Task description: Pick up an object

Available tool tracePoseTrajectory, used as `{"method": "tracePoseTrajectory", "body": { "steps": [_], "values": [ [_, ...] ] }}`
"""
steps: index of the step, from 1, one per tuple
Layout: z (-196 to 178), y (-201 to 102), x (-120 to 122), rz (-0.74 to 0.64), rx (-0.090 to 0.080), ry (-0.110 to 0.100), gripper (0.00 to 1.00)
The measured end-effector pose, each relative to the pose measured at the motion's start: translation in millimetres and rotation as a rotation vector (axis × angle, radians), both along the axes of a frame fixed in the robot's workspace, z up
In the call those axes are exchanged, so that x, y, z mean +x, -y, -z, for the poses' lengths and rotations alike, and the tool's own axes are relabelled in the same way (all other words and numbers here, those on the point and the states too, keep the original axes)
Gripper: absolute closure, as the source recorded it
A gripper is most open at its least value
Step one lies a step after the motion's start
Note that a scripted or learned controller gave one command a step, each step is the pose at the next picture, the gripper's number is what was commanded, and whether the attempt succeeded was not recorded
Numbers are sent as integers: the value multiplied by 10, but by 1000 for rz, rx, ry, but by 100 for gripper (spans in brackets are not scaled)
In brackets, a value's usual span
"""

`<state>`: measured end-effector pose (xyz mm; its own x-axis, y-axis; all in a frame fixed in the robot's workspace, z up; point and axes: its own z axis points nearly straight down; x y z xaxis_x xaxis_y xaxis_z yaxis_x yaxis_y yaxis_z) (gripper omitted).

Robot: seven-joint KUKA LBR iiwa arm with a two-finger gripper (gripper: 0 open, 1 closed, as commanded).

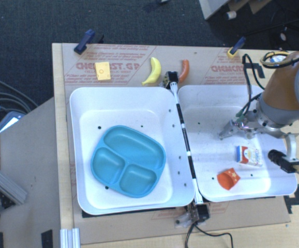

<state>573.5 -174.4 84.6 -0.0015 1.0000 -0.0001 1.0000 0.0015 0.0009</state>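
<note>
In the right bin (211, 99) lie a small white carton with blue and red print (249, 155) and, nearer the front, an orange-red crumpled piece (228, 178). A blue divided plate (129, 160) lies in the left bin (87, 112). My gripper (241, 127) hangs low over the right bin's middle, below the grey arm with the orange band (286, 89). It is a short way behind and slightly left of the carton, and nothing shows held in it.
On the board behind the bins lie a yellow banana (152, 71), an orange-red sausage-shaped toy (183, 70) and a yellow block (102, 72). A black part (281, 161) juts over the right bin's right rim. Cables loop beside the arm.
</note>
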Motion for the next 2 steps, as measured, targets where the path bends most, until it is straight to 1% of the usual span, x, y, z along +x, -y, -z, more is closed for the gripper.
{"method": "tracePoseTrajectory", "body": {
  "steps": [1,2],
  "values": [
    [3,-87,-604,2,2,-4,0],
    [-96,-88,-598,2,1,-1,100]
  ]
}}
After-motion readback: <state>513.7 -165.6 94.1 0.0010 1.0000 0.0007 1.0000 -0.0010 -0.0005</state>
